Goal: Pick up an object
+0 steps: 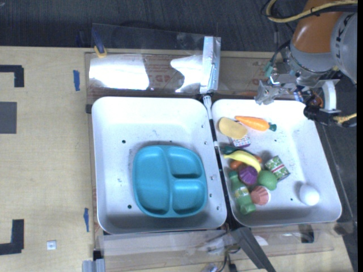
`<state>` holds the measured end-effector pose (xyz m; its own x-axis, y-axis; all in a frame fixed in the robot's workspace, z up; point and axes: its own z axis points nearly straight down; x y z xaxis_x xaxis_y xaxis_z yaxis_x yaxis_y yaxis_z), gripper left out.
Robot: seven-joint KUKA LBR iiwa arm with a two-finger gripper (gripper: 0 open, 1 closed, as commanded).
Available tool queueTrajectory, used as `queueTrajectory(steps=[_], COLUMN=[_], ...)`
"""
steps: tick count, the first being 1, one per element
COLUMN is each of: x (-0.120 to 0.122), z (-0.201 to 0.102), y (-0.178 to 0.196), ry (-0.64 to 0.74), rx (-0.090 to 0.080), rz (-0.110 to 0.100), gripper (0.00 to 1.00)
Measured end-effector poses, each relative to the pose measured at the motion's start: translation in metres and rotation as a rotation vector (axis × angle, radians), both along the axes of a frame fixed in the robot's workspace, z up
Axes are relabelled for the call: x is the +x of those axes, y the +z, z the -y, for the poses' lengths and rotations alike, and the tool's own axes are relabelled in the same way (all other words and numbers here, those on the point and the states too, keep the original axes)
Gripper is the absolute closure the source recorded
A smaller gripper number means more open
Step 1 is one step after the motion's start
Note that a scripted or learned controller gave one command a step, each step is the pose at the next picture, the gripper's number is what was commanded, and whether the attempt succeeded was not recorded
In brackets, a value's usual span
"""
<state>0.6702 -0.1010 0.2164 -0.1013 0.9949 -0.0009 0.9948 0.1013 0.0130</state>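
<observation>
Beside glossy toy food [249, 174], smooth blue tray [169, 180] (three rounded compartments)

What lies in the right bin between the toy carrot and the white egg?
In the camera view, bare white bin floor runs from the carrot to the egg; a small green-and-white packet sits just beside that line.

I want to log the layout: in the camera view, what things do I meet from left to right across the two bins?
Blue divided tray → banana → green carton → white egg.
</observation>
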Motion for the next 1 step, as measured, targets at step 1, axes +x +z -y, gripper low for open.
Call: queueTrajectory(steps=[1], x=[-0.0026], z=[0.0026], y=[-0.0059], ry=[-0.004], rx=[-0.001], rz=[-0.011], gripper=[0.00])
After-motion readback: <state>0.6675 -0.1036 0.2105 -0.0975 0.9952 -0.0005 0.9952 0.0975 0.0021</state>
